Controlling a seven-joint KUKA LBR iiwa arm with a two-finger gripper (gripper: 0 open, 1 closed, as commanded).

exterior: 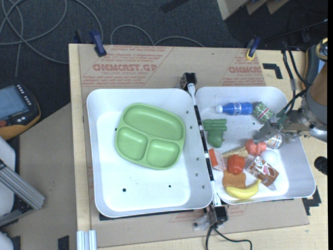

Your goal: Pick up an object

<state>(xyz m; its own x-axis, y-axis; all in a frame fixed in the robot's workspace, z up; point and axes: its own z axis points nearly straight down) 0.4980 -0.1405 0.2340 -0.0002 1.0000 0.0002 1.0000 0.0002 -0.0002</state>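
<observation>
**Operator:** Gripper (264, 133) sits low over the right bin (299, 177), near its right-hand side, with the arm (312, 120) reaching in from that edge. I can make out dark fingers pointing left and down toward the pile, but I cannot tell whether they are spread or closed.

**Supervisor:** Anything held?

**Operator:** Nothing I can see between them. The tips are just beside a small red and white thing (256, 147), possibly touching it, though the angle hides the contact. So I'd judge the pick as not yet made.

**Supervisor:** What else is within reach?

**Operator:** All candidates lie in that same bin: a blue bottle (235, 108) along the far wall, a green toy (215, 129) near the divider, a red pepper-like piece (235, 163), a banana (242, 191) at the near edge, and a printed packet (263, 170) beside it. The left bin (104, 191) holds a green divided tray (150, 136), well apart from the gripper.

**Supervisor:** What remains?

**Operator:** By my reading, the grasp itself and the lift, meaning nearly the whole job.
</observation>
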